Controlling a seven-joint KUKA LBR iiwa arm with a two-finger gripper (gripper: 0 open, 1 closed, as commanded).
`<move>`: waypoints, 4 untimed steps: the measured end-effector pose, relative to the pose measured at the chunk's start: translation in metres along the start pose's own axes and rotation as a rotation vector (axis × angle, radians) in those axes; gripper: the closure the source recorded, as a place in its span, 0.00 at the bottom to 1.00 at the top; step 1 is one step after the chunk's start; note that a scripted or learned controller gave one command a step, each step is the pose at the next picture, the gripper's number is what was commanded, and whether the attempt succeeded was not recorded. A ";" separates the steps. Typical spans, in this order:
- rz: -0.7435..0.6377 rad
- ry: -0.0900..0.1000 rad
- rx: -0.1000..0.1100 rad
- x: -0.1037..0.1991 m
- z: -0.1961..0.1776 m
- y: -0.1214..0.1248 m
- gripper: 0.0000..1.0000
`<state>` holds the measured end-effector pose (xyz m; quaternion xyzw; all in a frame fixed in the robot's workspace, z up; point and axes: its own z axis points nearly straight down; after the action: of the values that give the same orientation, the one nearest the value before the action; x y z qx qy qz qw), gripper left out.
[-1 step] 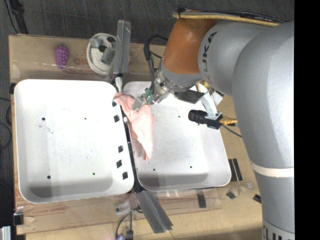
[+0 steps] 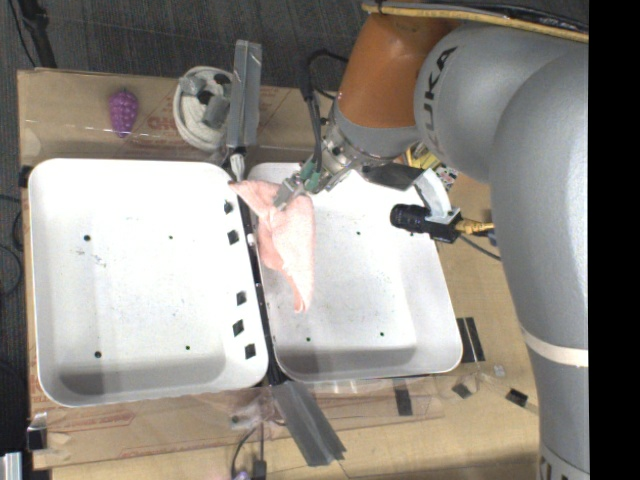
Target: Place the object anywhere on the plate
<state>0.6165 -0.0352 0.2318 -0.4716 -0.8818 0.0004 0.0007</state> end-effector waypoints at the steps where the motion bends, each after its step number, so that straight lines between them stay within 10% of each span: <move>1: -0.405 0.001 0.002 0.048 -0.009 0.025 1.00; 2: -0.810 -0.002 -0.001 0.089 -0.015 0.057 1.00; 4: -0.992 -0.005 -0.002 0.179 -0.006 0.108 1.00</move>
<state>0.6072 0.1734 0.2377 0.0047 -1.0000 0.0000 -0.0017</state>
